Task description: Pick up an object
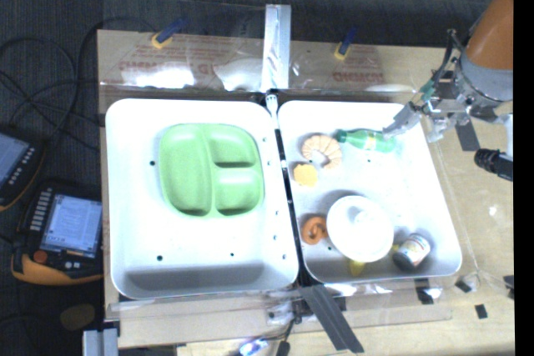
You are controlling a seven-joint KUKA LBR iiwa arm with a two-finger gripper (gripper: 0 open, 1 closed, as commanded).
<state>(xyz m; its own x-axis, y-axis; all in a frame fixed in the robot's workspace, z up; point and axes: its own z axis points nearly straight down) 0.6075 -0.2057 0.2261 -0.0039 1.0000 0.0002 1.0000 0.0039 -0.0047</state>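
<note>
The hand (399, 122) is low over the back of the right bin (434, 179), and its tip touches the green bottle (367, 140) lying there. I cannot tell if it grips. A shrimp toy (321, 148) sits beside the bottle. The left bin (125, 179) holds a green tray (210, 168).

The arm (492, 37) has an orange band above a grey wrist ring. Its hand (417, 114) is a cluster of grey metal with teal-green touches.
</note>
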